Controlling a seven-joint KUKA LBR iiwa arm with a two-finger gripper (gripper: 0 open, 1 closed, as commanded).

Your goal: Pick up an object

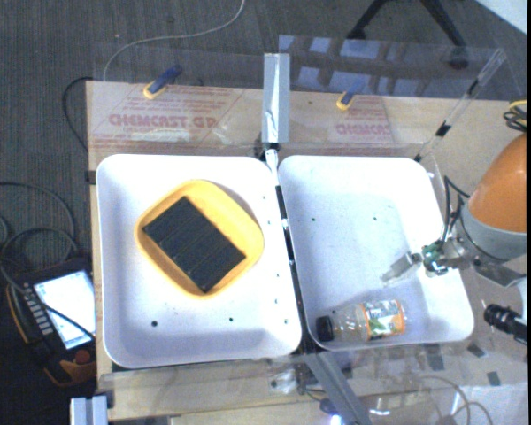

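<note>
A clear plastic bottle [370, 319] with an orange label and a dark cap lies on its side at the front of the right bin [354, 193]. In the left bin [124, 326] sits a yellow dish [155, 215] with a black ribbed slab [195, 243] on top of it. My gripper [400, 269] reaches in over the right bin's right side. It hangs above and a little to the right of the bottle, apart from it, with nothing seen in it.
The arm's orange band [504, 189] and grey wrist [496, 237] hang over the right bin's right wall. Clear acrylic panels [274, 104] stand behind the bins. A tablet [62, 306] and cables lie on the floor at the left.
</note>
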